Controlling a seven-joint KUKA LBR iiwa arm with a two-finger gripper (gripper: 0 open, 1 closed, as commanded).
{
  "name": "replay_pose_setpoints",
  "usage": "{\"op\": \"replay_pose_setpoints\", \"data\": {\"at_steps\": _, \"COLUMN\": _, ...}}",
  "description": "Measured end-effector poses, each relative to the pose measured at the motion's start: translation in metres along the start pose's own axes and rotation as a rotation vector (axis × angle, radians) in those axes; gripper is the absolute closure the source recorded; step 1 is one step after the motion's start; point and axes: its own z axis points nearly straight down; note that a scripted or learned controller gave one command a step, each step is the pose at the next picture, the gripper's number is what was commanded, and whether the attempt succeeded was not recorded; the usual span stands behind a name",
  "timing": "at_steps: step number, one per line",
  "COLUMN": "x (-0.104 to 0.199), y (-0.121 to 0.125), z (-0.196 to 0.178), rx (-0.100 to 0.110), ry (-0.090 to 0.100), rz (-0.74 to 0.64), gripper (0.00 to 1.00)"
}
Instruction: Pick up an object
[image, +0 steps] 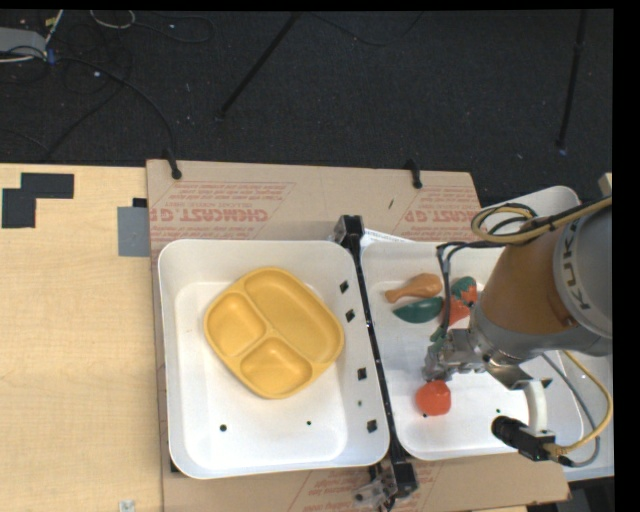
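Observation:
In the right bin (470, 440) a small red round object (434, 399) lies near the front left. My gripper (438, 368) hangs directly over it, its tip just above the object's top edge. Behind the gripper, a tan drumstick-shaped toy (413, 289) lies near the bin's back, with a dark green piece (416, 311) just in front of it. A red-orange and teal piece (460, 297) is partly hidden by the arm.
The left bin (190, 400) holds a yellow divided plate (272, 330). A black-clipped divider (366, 350) separates the two bins. The arm's orange band (525, 290) covers the right bin's right half.

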Motion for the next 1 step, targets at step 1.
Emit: {"op": "replay_pose_setpoints", "data": {"at_steps": 1, "x": -0.0090, "y": -0.0012, "z": -0.0589, "rx": -0.010, "ry": -0.003, "rz": -0.001, "gripper": 1.00}}
